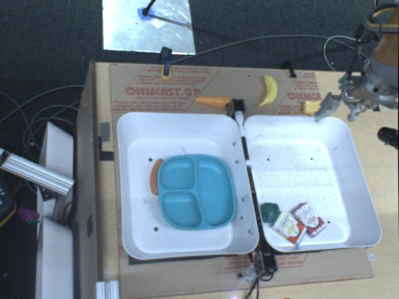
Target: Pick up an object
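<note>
Two white bins sit side by side on a brown board. The left bin [134, 167] carries a blue divided plate [196, 190] near its centre, with an orange sausage-shaped piece [154, 175] lying along the plate's left edge, touching or nearly so. The right bin [299, 148] holds three items grouped in its near-left corner: a dark green lump [269, 212] close to the dividing wall, then a yellow-and-white carton [287, 226], then a red-and-white carton [310, 218] just beside it; the two cartons appear to touch. The rest of that bin's floor is bare apart from dark specks. On the board [187, 86] beyond the bins' far edges lie a carrot [212, 102] near the junction of the bins, a banana [269, 90] further right, and a small yellow piece [310, 108] just off the right bin's far-right corner. The gripper [340, 106] is above the far-right corner of the right bin, outside the rim, well apart from the cartons and the green lump. Its two fingers stand spread, with nothing between them. A sheet of foil [148, 17] lies on the dark floor beyond the board.
</note>
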Tool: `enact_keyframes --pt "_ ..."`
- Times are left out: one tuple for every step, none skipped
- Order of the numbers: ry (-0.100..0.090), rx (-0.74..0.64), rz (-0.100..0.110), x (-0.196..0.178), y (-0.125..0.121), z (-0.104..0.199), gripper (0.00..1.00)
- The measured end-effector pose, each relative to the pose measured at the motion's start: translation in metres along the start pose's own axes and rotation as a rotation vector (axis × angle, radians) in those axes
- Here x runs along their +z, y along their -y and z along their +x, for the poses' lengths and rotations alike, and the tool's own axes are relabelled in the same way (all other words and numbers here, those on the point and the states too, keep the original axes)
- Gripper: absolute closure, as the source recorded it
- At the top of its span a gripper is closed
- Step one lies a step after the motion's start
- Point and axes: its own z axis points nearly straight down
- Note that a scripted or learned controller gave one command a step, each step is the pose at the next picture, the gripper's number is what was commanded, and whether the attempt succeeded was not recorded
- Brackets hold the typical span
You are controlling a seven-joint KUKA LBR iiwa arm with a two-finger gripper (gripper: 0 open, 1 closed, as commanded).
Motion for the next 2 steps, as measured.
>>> enact_keyframes --pt "-0.002 -0.002 0.0 0.033 -0.02 0.068 0.0" --pt "-0.002 -0.002 0.004 0.136 -0.019 0.099 0.0"
